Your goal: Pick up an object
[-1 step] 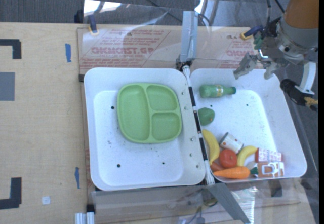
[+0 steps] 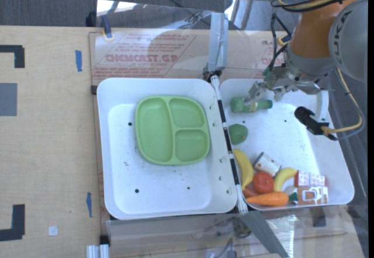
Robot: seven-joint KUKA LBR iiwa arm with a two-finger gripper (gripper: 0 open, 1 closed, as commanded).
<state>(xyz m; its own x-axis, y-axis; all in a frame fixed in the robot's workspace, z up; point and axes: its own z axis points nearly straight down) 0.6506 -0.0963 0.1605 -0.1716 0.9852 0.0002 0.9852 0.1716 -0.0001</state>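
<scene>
The metal two-finger gripper [image 2: 255, 97] sits low over the small green toy vegetable [image 2: 250, 104] near the right white bin's [image 2: 342, 184] back wall; I cannot tell its grip; it might slip off sideways.

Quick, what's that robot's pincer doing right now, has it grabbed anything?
Pincer: down at the green cucumber-like toy in the right bin; whether it is open, shut or gripping cannot be told.

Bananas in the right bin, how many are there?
2. One banana lies along the bin's left wall; the other banana lies beside the tomato, near the front. The pile may hide more.
</scene>
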